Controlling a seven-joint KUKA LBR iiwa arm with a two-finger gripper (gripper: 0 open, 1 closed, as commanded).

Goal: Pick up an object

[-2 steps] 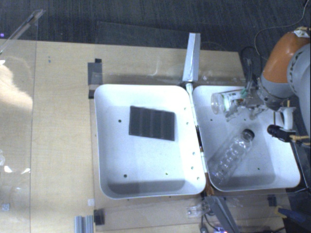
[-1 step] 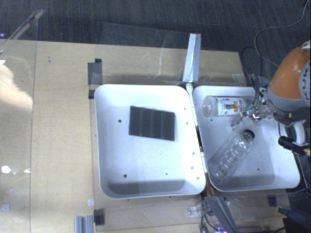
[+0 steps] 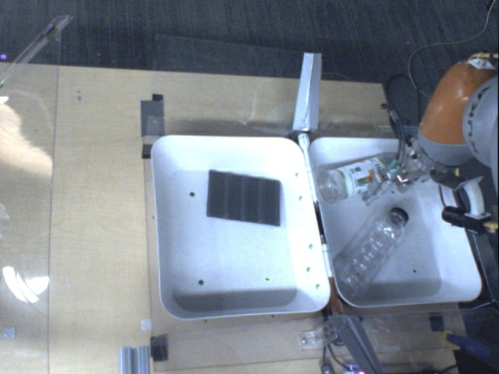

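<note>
While the fingers point(image 3: 400, 170), state indiscernible, hang at the right bin's point(image 3: 460, 287) far edge, labelled bottle point(image 3: 355, 179) and clear bottle point(image 3: 373, 249) lie unlifted; pick outstanding.

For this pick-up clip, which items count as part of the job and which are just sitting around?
Part of the job:
- clear plastic bottle with a dark cap, lying in the right white bin
- small clear bottle with a green-and-white label, lying in the same bin
- two-finger gripper, over the labelled bottle's end

Just lying about:
- dark ribbed rectangular pad in the left white bin
</note>
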